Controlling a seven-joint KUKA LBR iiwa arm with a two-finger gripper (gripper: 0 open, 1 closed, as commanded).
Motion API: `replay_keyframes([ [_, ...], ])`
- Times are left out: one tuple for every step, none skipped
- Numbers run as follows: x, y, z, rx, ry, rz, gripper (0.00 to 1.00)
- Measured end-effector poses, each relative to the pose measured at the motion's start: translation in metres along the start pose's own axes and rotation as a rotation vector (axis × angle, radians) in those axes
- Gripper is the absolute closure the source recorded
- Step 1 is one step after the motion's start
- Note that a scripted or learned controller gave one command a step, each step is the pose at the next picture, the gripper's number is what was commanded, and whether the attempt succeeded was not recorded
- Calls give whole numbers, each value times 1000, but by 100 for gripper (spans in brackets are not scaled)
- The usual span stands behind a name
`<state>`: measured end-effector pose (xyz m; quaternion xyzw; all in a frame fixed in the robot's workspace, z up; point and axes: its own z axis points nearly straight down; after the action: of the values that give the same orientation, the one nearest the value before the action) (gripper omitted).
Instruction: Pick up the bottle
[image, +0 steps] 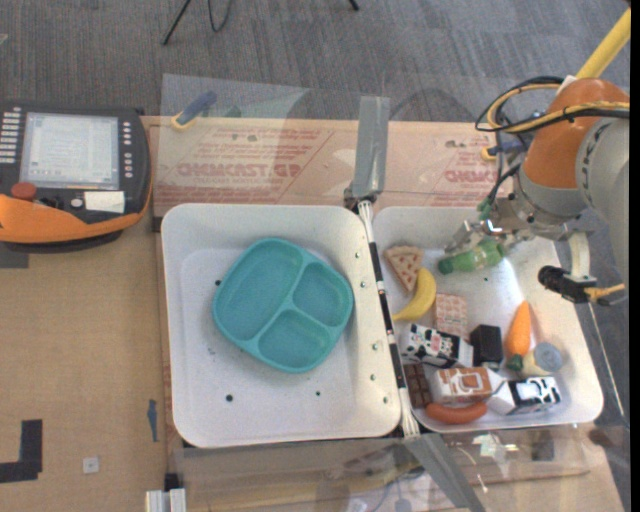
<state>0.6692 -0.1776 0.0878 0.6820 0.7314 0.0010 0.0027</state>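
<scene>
- The table (80, 340) carries two white bins side by side.
- The left bin (190, 400) holds a teal divided plate (283, 304) near its middle.
- The right bin (585, 385) holds the small items: a pizza slice (404, 266), a banana (420, 295) and a carrot (519, 329), with cartons crowded along its front edge.
- The grey arm (580, 150) reaches over the right bin's far right corner.
- The tool (478, 240) hangs low there; whether it is apart or together I cannot tell.
- The green bottle (472, 259) lies on its side near that bin's far edge, right at the tool.
</scene>
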Motion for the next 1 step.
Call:
replay_keyframes([
  [1,2,-13,-7,-3,-3,100],
])
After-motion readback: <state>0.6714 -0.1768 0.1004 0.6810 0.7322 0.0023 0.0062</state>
